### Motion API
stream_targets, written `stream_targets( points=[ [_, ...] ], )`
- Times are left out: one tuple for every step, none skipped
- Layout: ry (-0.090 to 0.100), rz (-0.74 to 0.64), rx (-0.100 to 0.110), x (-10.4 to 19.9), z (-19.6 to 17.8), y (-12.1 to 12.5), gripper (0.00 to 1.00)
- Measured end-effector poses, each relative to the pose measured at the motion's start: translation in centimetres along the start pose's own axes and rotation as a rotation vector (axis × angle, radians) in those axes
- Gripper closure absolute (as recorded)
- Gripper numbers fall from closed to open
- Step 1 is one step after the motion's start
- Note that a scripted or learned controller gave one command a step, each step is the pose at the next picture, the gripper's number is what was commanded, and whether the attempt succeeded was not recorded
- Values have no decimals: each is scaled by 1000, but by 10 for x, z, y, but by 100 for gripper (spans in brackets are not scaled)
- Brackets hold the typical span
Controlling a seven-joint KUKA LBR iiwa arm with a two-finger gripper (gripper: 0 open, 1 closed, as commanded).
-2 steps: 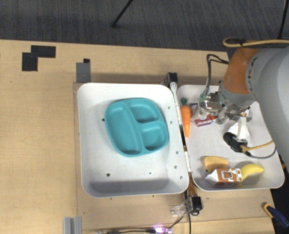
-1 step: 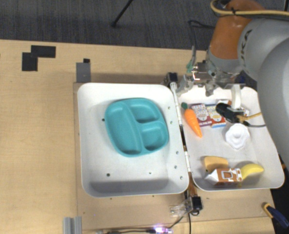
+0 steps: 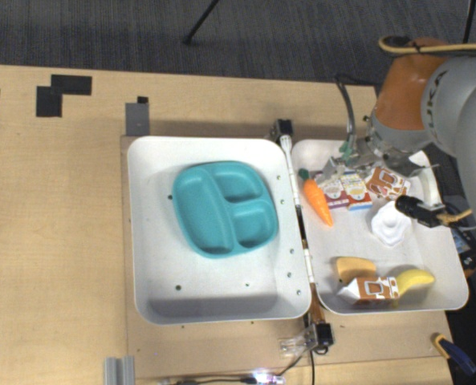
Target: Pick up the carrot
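Observation:
The orange carrot (image 3: 318,201) lies in the right bin (image 3: 430,255) against its left wall, with its green stub pointing to the back. My gripper (image 3: 343,160) hangs over the back of that bin, a little behind and to the right of the carrot's top end. It sits just above a small white snack box (image 3: 348,189). Nothing can be seen between its fingers.
A red and white box (image 3: 386,184) lies right of the snack box. At the bin's front are a bread slice (image 3: 355,268), a brown carton (image 3: 374,291) and a banana (image 3: 415,279). The left bin (image 3: 153,295) holds a teal divided plate (image 3: 222,207).

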State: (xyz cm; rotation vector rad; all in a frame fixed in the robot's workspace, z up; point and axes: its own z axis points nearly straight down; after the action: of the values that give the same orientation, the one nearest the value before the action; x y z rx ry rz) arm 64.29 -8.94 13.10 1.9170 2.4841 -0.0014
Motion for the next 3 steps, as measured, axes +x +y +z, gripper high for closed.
stream_targets(
  points=[
    [-19, 120, -49, 0, 24, -24, 0],
    [-8, 300, -33, 7, 35, -65, 0],
    [8, 363, -14, 96, -60, -37, 0]
  ],
)
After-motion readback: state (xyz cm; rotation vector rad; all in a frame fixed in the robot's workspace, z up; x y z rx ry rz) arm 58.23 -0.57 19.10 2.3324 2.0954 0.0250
